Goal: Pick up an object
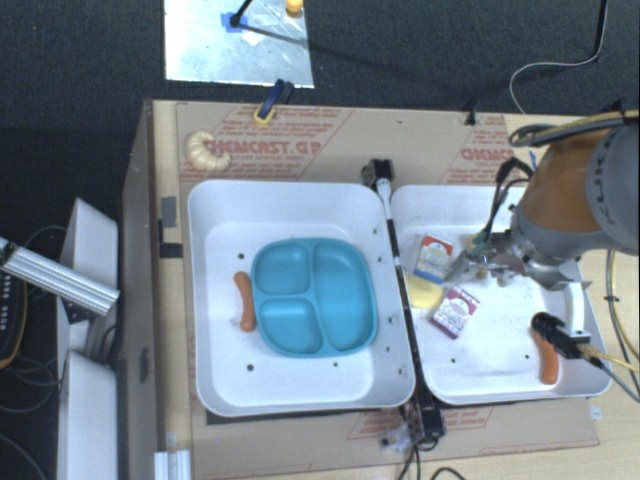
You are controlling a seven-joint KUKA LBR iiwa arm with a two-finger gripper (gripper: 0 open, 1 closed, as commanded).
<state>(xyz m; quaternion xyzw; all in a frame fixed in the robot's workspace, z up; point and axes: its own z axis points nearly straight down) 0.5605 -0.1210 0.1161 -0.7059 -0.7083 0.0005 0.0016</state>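
Just left of the jaws lies the small carton (433, 257); untouched.

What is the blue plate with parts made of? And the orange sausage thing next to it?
The blue divided plate looks like smooth moulded plastic: even colour, rounded compartments, soft sheen. The small orange sausage-shaped toy beside it in the left white bin is probably plastic or rubber; it is too small to tell which.

A foil sheet (238, 28) bearing a small yellow ball (293, 5) lies on the dark floor behind the cardboard-topped bench (300, 143).
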